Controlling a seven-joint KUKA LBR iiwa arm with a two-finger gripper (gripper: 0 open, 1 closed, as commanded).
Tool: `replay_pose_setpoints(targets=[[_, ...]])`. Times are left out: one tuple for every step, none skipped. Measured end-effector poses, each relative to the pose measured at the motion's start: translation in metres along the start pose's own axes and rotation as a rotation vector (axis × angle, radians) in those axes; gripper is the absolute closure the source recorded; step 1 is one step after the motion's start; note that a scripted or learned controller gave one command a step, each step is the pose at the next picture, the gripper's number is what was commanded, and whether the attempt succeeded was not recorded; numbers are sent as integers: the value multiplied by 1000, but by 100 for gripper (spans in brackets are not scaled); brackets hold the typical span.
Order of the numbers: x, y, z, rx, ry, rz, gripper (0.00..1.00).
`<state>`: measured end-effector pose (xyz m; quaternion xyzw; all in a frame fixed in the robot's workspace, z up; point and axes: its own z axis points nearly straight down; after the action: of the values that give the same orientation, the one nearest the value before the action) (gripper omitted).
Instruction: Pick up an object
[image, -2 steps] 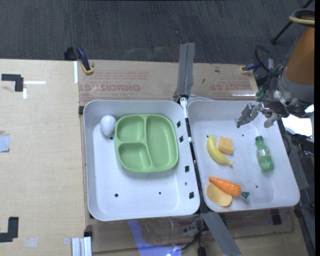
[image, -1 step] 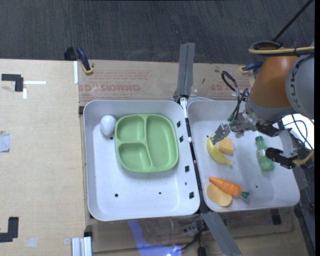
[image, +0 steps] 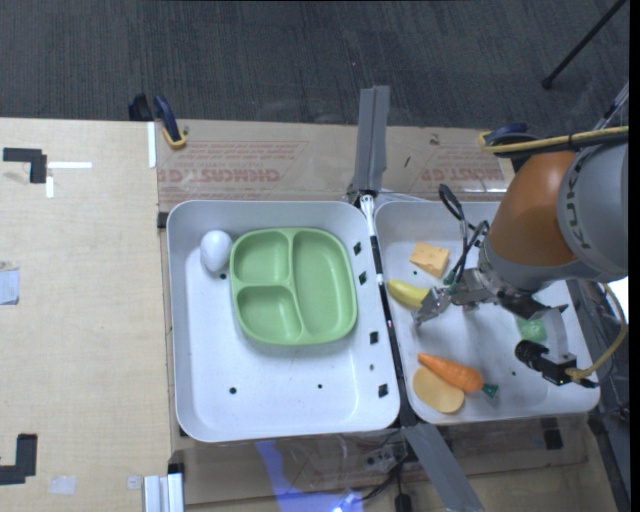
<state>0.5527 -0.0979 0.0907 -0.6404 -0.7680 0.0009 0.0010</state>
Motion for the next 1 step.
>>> replay_pose_setpoints(targets=[[-15, 49, -1, -2, -1, 89, 0]])
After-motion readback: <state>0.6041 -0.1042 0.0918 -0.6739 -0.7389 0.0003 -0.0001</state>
